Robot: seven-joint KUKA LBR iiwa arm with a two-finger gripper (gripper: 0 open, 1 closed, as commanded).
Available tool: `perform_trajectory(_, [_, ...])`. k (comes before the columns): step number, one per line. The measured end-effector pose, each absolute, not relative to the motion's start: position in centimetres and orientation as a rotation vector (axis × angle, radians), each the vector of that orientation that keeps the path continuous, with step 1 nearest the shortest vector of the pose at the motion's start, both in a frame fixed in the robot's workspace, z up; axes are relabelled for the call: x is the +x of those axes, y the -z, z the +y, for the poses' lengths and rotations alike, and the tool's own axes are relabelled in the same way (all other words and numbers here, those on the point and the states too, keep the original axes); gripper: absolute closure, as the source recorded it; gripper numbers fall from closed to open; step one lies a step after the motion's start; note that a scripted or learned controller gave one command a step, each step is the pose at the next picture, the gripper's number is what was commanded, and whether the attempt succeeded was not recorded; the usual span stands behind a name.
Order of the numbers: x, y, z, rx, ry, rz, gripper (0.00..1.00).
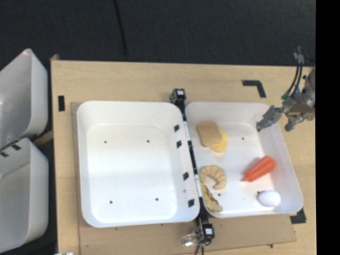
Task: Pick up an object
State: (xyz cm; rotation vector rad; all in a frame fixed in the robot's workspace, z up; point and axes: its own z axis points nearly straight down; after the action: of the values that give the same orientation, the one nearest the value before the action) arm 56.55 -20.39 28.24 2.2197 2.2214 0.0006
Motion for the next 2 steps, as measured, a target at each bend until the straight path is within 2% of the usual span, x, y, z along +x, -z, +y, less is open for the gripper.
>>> perform_trajectory(1, [69.2, -21.9, -17.3, 2.213, -0.002, 2.228, 0.00])
perform_trajectory(2, [62.3, -14.3, -18.6, 2.230, 0.011, 2.224, 0.00])
